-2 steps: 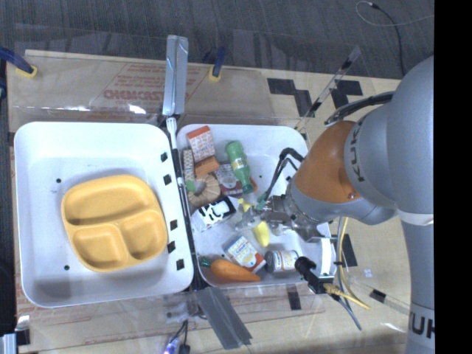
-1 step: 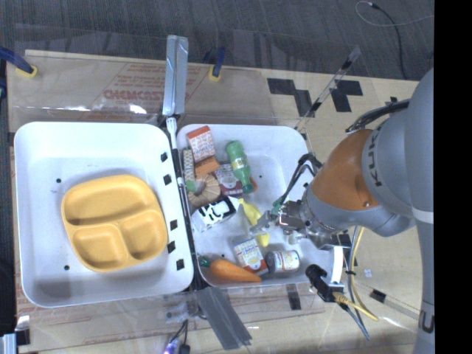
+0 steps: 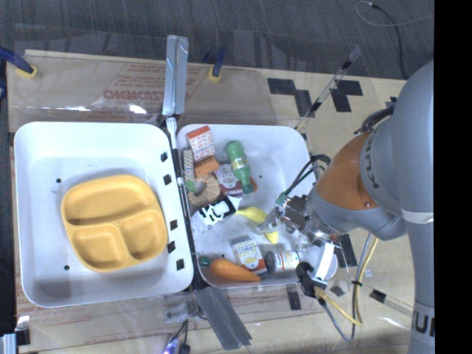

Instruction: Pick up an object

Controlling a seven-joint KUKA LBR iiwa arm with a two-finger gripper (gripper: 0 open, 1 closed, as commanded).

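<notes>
The right bin (image 3: 295,150) holds several small objects. A green bottle (image 3: 237,164) lies near its back, beside an orange carton (image 3: 200,143). A black-and-white packet (image 3: 215,212) sits in the middle. An orange carrot (image 3: 230,271) lies along the front wall, with a small labelled box (image 3: 248,253) and a small dark-capped bottle (image 3: 284,260) behind it. A yellow piece (image 3: 253,214) lies mid-bin. My gripper (image 3: 279,220) hangs low over the bin's right part, just right of that yellow piece and above the small bottle.
The left bin (image 3: 44,153) holds a yellow compartment tray (image 3: 112,220). A metal divider (image 3: 175,80) runs between the bins. The arm's orange band (image 3: 345,179) and loose cables (image 3: 346,308) crowd the right bin's right side.
</notes>
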